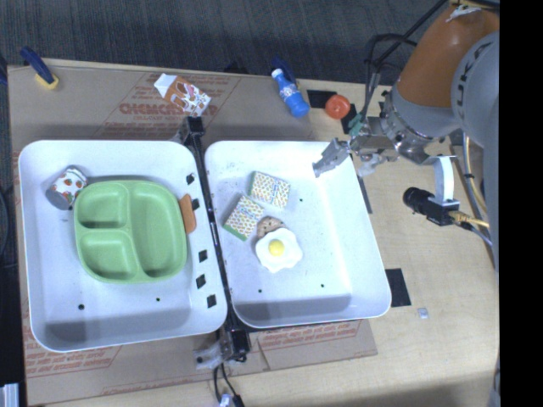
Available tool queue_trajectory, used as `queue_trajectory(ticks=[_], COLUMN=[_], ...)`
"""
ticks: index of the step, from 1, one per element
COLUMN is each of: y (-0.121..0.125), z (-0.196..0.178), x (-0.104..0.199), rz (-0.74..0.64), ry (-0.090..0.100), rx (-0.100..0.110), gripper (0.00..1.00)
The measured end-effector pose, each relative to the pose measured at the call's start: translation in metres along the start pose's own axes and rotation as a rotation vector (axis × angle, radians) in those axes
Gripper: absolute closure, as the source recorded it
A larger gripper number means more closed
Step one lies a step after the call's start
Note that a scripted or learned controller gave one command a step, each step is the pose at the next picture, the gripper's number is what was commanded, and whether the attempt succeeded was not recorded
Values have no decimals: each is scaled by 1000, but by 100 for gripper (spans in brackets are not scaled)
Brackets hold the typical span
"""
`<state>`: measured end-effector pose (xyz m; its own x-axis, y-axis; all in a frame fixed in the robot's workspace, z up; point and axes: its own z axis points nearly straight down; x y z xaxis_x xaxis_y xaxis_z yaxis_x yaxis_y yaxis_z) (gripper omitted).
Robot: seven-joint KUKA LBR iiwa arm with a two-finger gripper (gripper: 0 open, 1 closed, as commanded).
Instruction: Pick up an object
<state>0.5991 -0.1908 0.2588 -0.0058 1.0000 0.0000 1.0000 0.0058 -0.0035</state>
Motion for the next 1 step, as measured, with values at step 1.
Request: queue_trajectory(ticks=[1], y=[-41], z=[168], x=[-18], rz=[-1], ry=[0], rx=[1], gripper=[0])
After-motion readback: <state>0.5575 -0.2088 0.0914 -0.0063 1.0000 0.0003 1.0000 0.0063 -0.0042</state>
